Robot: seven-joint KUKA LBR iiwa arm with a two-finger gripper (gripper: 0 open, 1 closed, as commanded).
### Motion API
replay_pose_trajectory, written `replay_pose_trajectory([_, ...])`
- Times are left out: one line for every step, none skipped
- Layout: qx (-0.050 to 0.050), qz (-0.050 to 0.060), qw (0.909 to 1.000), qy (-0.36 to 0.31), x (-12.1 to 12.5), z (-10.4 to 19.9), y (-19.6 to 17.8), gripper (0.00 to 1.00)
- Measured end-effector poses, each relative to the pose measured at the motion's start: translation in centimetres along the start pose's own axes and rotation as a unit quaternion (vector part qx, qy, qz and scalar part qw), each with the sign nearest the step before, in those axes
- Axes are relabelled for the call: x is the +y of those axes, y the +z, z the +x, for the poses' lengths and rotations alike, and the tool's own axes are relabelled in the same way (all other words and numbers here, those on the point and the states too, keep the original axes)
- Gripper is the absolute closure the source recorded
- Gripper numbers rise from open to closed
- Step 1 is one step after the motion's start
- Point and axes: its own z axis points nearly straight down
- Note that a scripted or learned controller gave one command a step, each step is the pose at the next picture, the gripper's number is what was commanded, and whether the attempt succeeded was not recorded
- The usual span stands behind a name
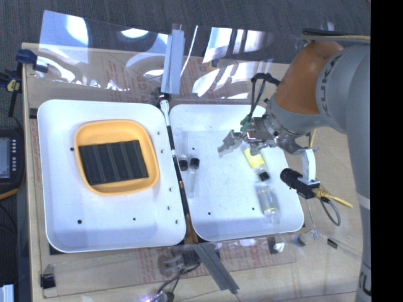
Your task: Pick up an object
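In the right bin (208, 222), a small yellow bottle (255, 161) lies on the floor with a black cap (263, 176) at its near end. A clear bottle (268, 201) lies just in front of it, toward the bin's near right corner. Two small black pieces (188, 163) sit close to the right bin's left wall. My gripper (242, 138) hangs over the back middle of the right bin, just above and behind the yellow bottle. Nothing shows between its fingers.
The left bin (56, 219) holds a yellow tray (85, 134) with a black ridged insert (114, 162). A grey metal bar (171, 61) stands behind the gap between the bins. The arm (315, 87) covers the right bin's back right corner.
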Motion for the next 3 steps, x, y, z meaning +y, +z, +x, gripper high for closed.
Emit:
replay_pose_trajectory([-0.001,-0.001,0.9950,-0.100,8.4,-2.9,10.7,0.00])
replay_pose_trajectory([-0.006,-0.002,0.9918,-0.127,9.0,1.9,10.3,0.00])
replay_pose_trajectory([-0.018,-0.008,0.9888,-0.148,7.8,3.4,9.5,0.00])
